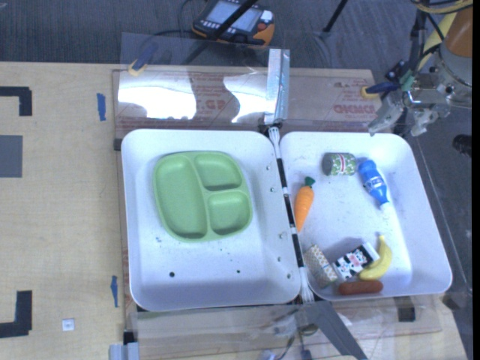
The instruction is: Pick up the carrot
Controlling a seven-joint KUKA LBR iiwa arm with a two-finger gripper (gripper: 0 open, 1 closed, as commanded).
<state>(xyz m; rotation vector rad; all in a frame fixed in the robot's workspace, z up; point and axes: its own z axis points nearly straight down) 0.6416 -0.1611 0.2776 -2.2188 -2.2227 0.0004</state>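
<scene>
Wooden bench point(52, 223) with black corner marks, grey floor behind, two white bins side by side. Gripper point(405, 118) sits at upper right, just past the far right corner of the right bin point(427, 223), hanging off the grey arm with cables around it. Cannot tell whether it is apart or together, the tip is small, blurred and tangled with brackets. Nothing visible in it. It is well apart from the target, so the reach looks not yet begun.

Carrot point(302, 203) lies in the right bin, hard against the left wall by the seam between the bins, green top pointing away from the camera, orange tip toward it. That wall-hugging spot probably leaves little room on the left side for a grasp.

Further out in the same bin: a small can point(339, 163) on its side near the far edge, a blue bottle point(373, 182) just beside it, a banana point(379, 259) near the front right, a black-and-white box point(355, 259) touching the banana, a red sausage-like piece point(358, 287) at the front lip, a patterned packet point(321, 265) by the front left corner. Packet and box overlap, edges hard to separate.

Left bin point(142, 276) holds a green divided plate point(202, 195), likely just clutter for this task. Handheld pendant point(234, 19) on the floor at top, partly cut by a dark rod
</scene>
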